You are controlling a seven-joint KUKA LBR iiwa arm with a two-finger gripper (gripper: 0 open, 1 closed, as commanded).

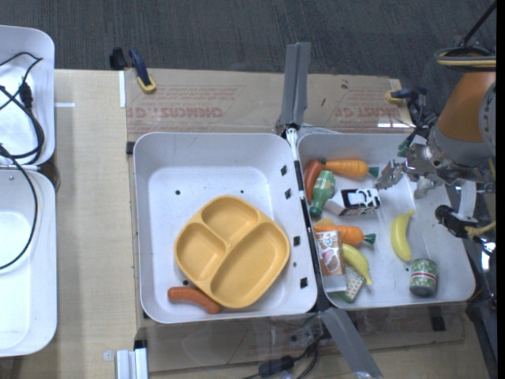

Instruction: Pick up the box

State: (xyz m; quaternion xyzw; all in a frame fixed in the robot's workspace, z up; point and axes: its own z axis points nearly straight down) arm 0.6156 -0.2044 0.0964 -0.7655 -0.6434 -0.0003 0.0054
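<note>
A small black-and-white box [360, 200] lies in the right bin [458, 294], near its middle. It sits between a green bottle [322, 193] on its left and a yellow banana [402, 236] lower right. My gripper [393, 174] hangs over the upper right part of that bin, a short way up and right of the box, with a small gap between them. Nothing shows held in it. The grey arm with its orange band [465, 109] comes in from the right edge.
The right bin also holds two carrots [347, 166] [344, 234], a second banana [357, 263], a printed carton [329, 253] and a green can [423, 277]. In the left bin [150, 212] lie a yellow divided plate [231, 250] and a sausage [193, 297].
</note>
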